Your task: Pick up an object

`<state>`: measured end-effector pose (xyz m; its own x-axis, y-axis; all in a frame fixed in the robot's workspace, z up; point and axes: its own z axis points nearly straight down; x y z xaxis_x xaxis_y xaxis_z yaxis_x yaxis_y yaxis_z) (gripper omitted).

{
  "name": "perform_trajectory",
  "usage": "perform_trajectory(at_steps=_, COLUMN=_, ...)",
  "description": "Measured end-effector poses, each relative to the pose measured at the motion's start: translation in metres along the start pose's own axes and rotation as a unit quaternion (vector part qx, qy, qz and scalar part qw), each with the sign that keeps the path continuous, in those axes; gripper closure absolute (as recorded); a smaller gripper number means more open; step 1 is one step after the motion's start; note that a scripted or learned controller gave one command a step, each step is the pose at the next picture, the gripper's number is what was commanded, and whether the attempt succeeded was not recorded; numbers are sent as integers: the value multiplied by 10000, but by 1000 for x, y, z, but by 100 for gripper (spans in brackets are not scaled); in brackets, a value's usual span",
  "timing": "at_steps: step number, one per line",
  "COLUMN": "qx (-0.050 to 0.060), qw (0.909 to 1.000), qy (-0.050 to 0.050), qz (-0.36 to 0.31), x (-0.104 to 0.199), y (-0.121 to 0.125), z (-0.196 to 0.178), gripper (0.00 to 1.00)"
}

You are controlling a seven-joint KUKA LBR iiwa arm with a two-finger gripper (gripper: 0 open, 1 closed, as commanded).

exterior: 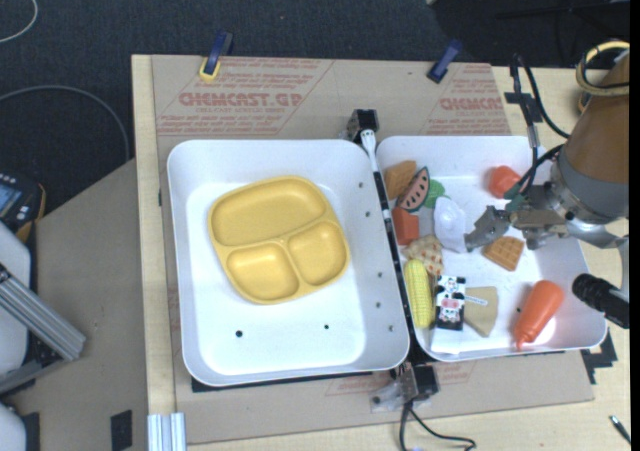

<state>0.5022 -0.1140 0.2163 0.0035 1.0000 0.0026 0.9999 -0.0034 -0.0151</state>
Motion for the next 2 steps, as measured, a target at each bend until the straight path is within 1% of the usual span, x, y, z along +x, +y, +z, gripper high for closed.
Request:
perform_trajectory(at_steps=1, qx=-72, qw=10000, qy=-10, qz=-18, x=0, y=3, z=-7, gripper=0)
perform_trajectory(at_steps=2, qx=-45, qw=10000, qy=-1, qz=-13, x=1, y=-2, z=37, gripper=0)
